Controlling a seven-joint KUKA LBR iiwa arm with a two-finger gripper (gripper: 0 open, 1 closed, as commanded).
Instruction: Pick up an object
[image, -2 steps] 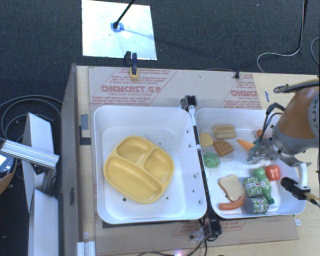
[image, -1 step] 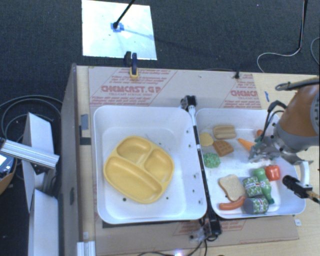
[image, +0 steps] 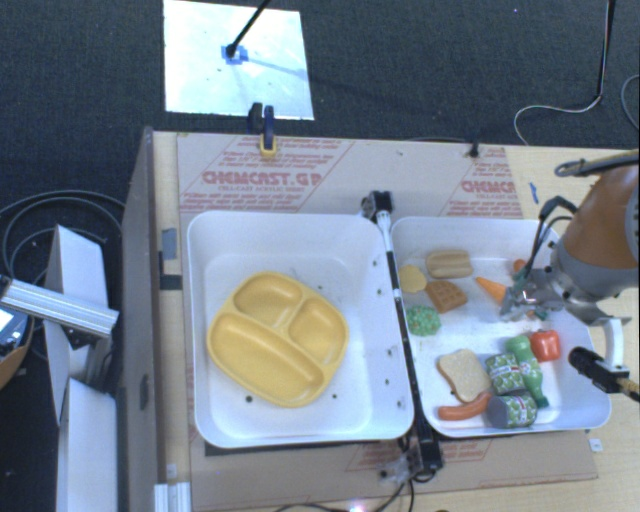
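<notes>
**Gripper low in the right bin, beside the carrot**

You have the arm (image: 600, 235) reaching in from the right, orange band above the wrist, with the gripper (image: 522, 303) down inside the right bin (image: 590, 412). From this slanted overhead view you cannot tell how the gripper is set; its tip is a small, dark, blurred cluster. Nothing is visibly pinched there. The tip sits just right of the orange carrot (image: 491, 289), near or touching its end, and above the red pepper (image: 545, 345).

Look over the rest of that bin for your candidates. A bread roll (image: 449, 263) lies near the top edge, with a brown cracker (image: 446, 295) just below it and a pale yellow piece (image: 412, 278) to its left. A green lettuce piece (image: 423, 321) sits below those. Toward the front you see a slice of bread (image: 464, 373), a sausage (image: 464, 408) beneath it, a green bottle (image: 527, 364), and two green cans (image: 505, 374) (image: 512, 409) close together.

The left bin (image: 215, 250) holds a yellow divided plate (image: 277, 338), well apart from the gripper.
</notes>
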